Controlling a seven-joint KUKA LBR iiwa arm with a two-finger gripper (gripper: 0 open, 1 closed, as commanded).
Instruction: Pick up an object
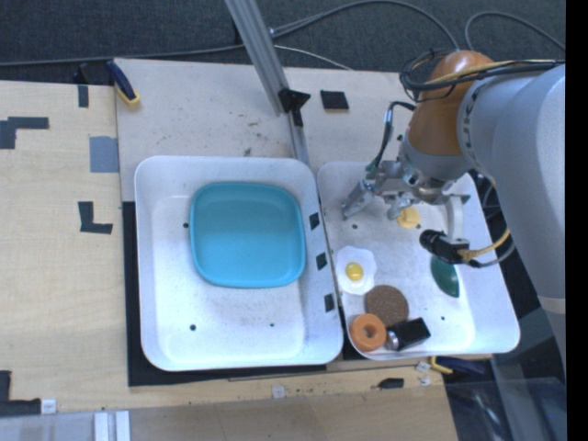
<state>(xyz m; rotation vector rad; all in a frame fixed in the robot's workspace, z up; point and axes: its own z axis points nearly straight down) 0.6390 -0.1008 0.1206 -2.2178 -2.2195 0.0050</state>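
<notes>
Camera view: approach step, nothing gripped yet. The claw (367, 194) hangs over the back of the right bin (491, 324), fingers spread, nothing between them. Candidates sit toward the front: fried egg (355, 271), brown disc (386, 303), orange ring (368, 332), black cylinder (407, 334). Next move: pick one, centre over it, descend. A yellow piece (409, 216) is half hidden under the wrist; claw height above the bin is unclear.
</notes>
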